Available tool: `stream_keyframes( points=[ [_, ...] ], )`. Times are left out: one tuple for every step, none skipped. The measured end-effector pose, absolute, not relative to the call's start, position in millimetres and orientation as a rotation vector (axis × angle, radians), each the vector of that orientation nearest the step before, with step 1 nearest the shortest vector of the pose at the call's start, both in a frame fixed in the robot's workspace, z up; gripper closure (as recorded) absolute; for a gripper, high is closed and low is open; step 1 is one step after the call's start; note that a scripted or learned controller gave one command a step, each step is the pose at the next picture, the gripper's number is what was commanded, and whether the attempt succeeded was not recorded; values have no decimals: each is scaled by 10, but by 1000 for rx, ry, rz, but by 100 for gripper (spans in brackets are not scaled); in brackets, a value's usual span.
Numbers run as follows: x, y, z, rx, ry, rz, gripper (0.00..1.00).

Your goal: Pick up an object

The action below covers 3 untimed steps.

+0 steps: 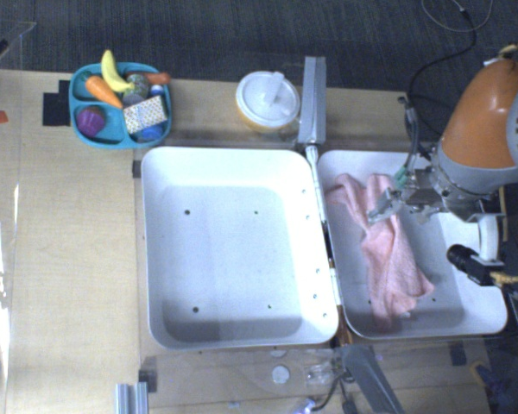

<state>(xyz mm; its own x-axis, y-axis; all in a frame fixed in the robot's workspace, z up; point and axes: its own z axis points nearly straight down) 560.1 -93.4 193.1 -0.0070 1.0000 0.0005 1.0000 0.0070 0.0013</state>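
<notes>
Pink cloth (387, 257) lies crumpled along the right bin (483, 317), running 12 to 6 o'clock, likely dumped there as pick target. Gripper (388, 205) sits low at cloth's upper part, coming in from 3 o'clock. Fingers (382, 210) touch the fabric; cannot tell if spread or pinching. Left bin (233, 248) at 9 o'clock on the desk (60, 274).
</notes>
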Motion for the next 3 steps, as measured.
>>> stream_keyframes(
  points=[
    [5789, -1179, 964, 2253, 2183, 7, 0],
    [6007, -974, 888, 2160, 2269, 10, 0],
    [5954, -1335, 953, 2132, 2303, 3, 0]
  ],
)
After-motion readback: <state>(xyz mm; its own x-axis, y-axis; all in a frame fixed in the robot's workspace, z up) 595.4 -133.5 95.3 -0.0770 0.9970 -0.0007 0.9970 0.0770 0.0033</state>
